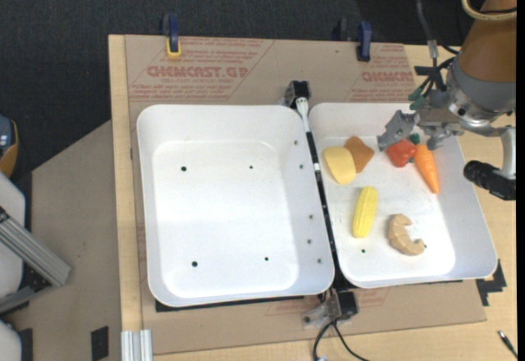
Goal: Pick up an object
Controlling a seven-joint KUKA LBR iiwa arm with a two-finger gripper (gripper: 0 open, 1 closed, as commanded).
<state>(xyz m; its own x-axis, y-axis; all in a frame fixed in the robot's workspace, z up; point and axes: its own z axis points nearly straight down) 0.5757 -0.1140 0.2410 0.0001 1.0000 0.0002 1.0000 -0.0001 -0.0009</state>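
Observation:
My gripper hangs low over the back of the right bin, directly above a small red tomato-like piece. An orange carrot lies just right of that red piece and touches it. To the left are an orange-brown wedge and a pale yellow rounded piece, side by side. A yellow corn cob lies in the middle of the bin, and a beige curled pastry-like piece sits toward the front.
The left bin stands beside the right one, their rims meeting along a dark seam. Both rest on a brown board held by blue clamps at the back. A black part of the arm juts over the right rim.

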